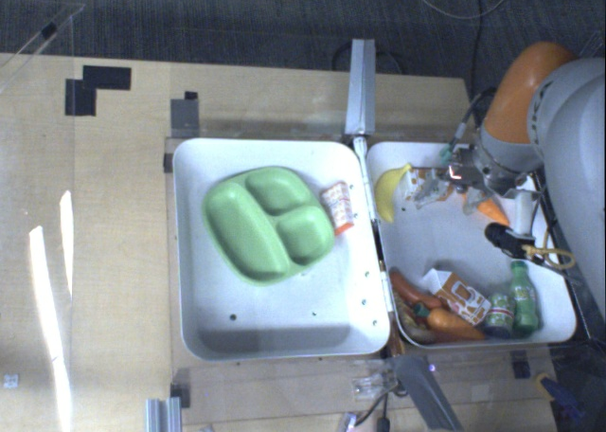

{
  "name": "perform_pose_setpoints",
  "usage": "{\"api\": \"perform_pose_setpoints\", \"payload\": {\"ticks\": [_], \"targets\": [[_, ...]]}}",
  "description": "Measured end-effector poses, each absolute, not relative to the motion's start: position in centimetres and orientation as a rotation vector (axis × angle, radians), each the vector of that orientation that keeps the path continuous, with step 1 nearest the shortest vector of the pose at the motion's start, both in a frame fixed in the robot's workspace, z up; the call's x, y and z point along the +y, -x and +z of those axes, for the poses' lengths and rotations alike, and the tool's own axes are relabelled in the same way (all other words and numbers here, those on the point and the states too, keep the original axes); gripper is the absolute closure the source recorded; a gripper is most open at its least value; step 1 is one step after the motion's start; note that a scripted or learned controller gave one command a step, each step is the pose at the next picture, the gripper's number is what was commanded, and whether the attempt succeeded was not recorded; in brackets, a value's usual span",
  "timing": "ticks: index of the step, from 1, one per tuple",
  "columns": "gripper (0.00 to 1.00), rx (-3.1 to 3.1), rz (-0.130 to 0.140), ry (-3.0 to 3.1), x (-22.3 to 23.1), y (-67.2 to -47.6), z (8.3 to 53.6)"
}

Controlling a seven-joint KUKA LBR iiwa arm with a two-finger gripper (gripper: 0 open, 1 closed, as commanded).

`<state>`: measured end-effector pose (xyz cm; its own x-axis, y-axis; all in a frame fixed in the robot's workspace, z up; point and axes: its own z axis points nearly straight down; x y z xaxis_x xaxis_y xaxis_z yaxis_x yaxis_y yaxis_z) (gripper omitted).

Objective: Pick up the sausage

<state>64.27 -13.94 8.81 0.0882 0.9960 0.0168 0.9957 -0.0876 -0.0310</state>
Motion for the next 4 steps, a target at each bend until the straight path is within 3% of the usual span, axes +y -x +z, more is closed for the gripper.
{"api": "perform_pose_setpoints", "payload": {"ticks": [1, 2, 3, 4], "targets": [[1.00, -2.123, 0.005, 2.293, -13.9, -64.6, 9.9], [1.00, -1.942, -0.006, 2.475, -14.8, -60.6, 16.2], [1.00, -2.024, -0.008, 2.410, -14.0, -64.5, 25.4], [0.00, -2.025, -0.006, 2.409, -14.0, -64.5, 25.3]]}}
